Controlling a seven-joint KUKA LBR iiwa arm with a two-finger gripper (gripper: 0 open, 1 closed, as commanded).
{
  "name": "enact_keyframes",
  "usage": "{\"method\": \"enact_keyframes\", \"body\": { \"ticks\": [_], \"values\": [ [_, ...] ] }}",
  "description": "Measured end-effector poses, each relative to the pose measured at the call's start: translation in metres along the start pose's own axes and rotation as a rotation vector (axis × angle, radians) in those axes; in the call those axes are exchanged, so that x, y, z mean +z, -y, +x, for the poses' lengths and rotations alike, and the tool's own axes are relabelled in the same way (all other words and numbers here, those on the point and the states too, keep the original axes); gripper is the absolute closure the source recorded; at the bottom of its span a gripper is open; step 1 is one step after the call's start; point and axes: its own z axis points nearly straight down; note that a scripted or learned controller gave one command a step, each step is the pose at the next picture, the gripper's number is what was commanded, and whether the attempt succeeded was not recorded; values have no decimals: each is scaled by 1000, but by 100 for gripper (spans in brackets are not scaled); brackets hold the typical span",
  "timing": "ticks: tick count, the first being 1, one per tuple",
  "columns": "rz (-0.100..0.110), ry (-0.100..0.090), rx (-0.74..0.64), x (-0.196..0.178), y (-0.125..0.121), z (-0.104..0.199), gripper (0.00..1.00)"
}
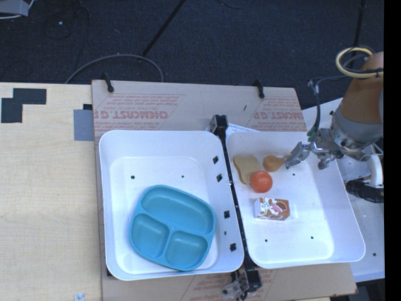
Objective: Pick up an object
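The right bin (338, 231) holds a red tomato-like ball (261, 181), a tan bread-shaped slice (246, 165), a small tan-orange lump (273, 163) and a little printed packet (272, 208). My gripper (310, 158) hangs over the upper right part of this bin, just right of the tan-orange lump. It is open, one fingertip (296, 158) is close to the lump, and nothing sits between the fingers. The grey arm with its orange band (363, 99) rises behind it at the right edge.
The left bin (116, 149) holds a blue divided plate (172, 226). A black divider (229, 193) runs between the two bins. Cardboard (163, 108) lies under the bins, and a pale wooden bench top (44, 193) lies to the left. Cables (369, 190) trail at the right.
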Motion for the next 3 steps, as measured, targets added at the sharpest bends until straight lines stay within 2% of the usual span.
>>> {"method": "enact_keyframes", "body": {
  "ticks": [1, 2, 3],
  "values": [
    [-1, 0, 0, 47, 1, -8, 0],
    [-2, 0, 1, 35, 1, -8, 100],
    [-9, 2, -2, -25, -7, -4, 100]
  ]
}}
